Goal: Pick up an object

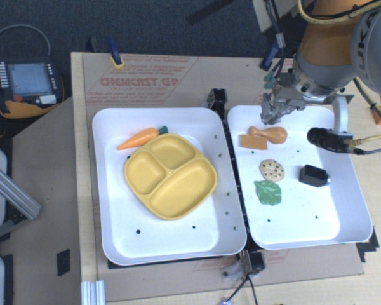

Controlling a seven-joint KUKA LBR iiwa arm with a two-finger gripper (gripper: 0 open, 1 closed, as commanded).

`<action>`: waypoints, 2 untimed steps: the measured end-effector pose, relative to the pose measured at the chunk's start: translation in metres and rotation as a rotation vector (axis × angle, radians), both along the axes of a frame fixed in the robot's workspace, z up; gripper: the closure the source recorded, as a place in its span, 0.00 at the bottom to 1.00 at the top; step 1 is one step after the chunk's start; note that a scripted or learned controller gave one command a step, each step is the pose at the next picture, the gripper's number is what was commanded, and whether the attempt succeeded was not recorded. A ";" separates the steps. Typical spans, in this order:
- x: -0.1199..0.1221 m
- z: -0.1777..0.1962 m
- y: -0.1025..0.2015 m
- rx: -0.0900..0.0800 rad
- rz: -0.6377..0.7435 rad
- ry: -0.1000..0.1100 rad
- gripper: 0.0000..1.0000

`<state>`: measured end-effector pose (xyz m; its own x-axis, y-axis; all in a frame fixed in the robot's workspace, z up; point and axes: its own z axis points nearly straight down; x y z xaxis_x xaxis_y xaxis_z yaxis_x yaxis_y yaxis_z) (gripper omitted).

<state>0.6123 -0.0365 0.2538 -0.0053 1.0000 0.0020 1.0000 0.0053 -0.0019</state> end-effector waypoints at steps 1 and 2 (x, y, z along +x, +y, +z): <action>0.009 0.000 0.055 -0.001 0.001 -0.004 1.00; 0.010 -0.024 0.110 0.000 0.001 0.003 1.00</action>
